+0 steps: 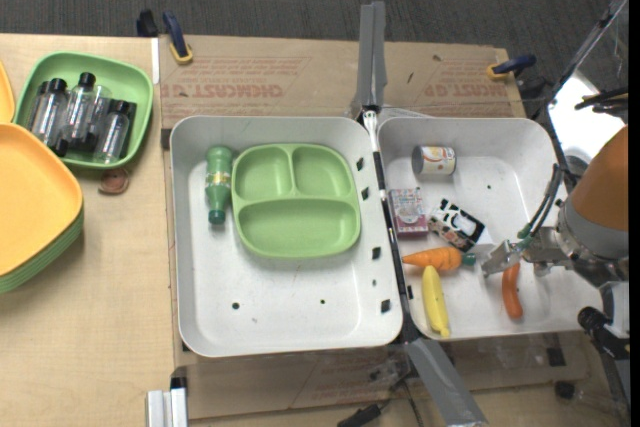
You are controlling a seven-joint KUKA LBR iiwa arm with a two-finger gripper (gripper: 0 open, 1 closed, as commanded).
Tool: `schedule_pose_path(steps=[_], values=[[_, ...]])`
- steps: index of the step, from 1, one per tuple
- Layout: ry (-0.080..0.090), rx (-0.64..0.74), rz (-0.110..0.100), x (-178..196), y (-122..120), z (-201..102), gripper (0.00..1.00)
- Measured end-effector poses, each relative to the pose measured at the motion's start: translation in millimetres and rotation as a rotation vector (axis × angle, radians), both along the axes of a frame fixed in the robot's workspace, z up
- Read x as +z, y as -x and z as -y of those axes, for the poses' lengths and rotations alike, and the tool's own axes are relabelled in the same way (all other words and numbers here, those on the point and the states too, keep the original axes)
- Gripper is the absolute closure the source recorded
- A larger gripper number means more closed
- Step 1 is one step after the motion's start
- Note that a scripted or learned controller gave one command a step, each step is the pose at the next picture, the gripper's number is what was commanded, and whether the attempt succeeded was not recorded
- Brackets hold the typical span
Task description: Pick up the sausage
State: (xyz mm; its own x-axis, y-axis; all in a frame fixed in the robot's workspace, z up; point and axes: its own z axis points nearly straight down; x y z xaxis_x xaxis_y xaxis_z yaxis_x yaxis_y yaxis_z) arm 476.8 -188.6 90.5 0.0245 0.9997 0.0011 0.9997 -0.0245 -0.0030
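The sausage (511,293) is a short orange-red link lying on the floor of the right bin (490,150), near its front right, pointing roughly front to back. My gripper (516,261) reaches in from the right and hangs low over the sausage's far end. It is open, with one grey finger (496,261) left of that end and the other to its right. The sausage rests on the bin floor and is not lifted.
Left of the sausage lie a banana (434,300) and a carrot (435,259). Further back sit a black-and-white item (460,223), a pink box (407,211) and a small can (436,159). The left bin (290,315) holds a green divided plate (296,199) and a green bottle (218,182).
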Motion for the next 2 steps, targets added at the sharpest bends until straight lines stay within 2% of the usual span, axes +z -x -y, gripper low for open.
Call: schedule_pose_path(steps=[1,2], values=[[0.0,-0.003,0.0,8.7,-0.3,0.7,1.0],[0.003,-0.168,0.001,100.0,-25.6,-50.5,1.0]])
